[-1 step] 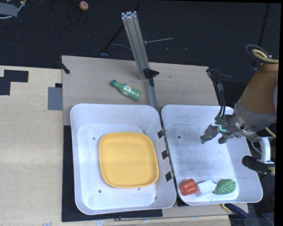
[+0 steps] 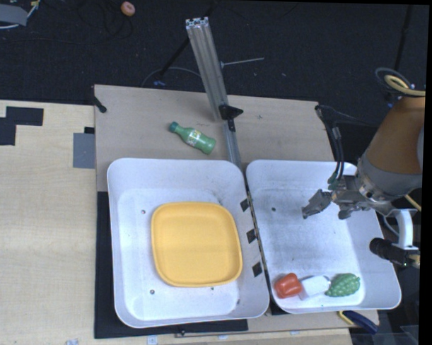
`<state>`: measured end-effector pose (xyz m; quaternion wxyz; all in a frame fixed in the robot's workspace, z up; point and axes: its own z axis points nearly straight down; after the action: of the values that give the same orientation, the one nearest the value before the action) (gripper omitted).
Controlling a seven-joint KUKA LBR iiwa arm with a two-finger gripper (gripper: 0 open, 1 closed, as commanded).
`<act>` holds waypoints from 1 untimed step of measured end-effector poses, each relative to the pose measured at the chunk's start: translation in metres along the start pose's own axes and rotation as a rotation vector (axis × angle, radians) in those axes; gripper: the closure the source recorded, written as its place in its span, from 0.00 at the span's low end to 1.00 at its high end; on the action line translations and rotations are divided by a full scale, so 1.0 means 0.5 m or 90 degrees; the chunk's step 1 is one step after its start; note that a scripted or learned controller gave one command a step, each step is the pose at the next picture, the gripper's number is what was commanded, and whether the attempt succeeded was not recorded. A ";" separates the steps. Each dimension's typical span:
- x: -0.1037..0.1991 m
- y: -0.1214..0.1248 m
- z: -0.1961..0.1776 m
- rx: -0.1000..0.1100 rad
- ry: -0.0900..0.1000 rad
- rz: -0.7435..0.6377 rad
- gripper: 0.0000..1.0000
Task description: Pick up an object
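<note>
Camera view, red pepper (image 2: 288, 285), green grapes (image 2: 343, 284)

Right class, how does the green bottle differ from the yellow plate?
The green bottle lies on its side on the bare bench, outside the bins; the yellow plate sits flat inside the left bin. The bottle is slim and much smaller; the plate is broad and squarish.

The right bin (image 2: 271, 227) has a wide bare floor in its middle and far part. Along its near edge lie a red piece (image 2: 288, 285), a white piece (image 2: 314, 286) and a green piece (image 2: 343, 284), close together. The yellow plate (image 2: 196, 243) covers most of the left bin (image 2: 123, 200).
</note>
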<state>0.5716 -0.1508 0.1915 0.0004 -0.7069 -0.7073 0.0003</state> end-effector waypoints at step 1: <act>0.012 0.009 0.120 0.003 0.000 0.000 0.00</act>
<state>0.5759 -0.1448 0.1315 0.0023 -0.7066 -0.7076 0.0016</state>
